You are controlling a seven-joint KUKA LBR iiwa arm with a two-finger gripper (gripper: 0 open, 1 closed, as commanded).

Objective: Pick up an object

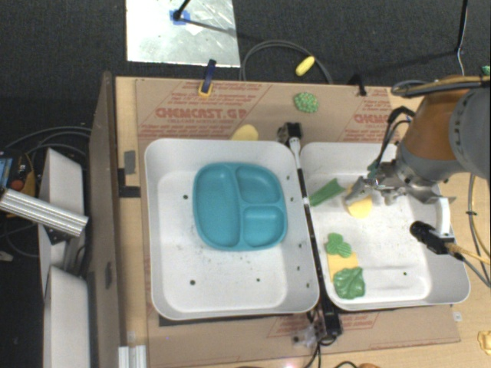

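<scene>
Yellow lump (359,206), in right bin (393,245): lies just beside the pincer (371,187) on its left-bin side, green strip (325,192) beyond; whether the pincer is released or clenched cannot be told.

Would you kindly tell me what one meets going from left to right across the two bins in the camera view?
blue plate → green stick → yellow lump
</scene>
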